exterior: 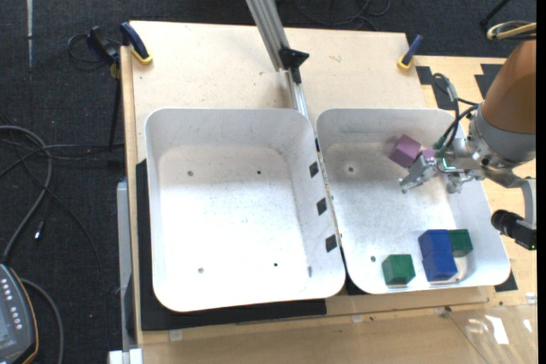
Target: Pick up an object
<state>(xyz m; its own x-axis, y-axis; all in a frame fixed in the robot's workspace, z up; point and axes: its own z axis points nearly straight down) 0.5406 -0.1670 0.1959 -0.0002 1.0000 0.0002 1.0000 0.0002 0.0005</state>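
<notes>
We see a pale wooden bench [222, 68] standing on dark carpet [60, 209]. Directly on it lie two shallow white bins — the left bin [230, 209] and the right bin [375, 209] — side by side, their inner rims touching. A yellow-tipped clamp [135, 44] grips each far corner of the board.

Bins [230, 141]: matt white plastic, speckled. Counter [222, 64]: pale raw wood board, matt. Gripper [424, 173]: bare shiny metal. Blocks [438, 254]: matt.
</notes>
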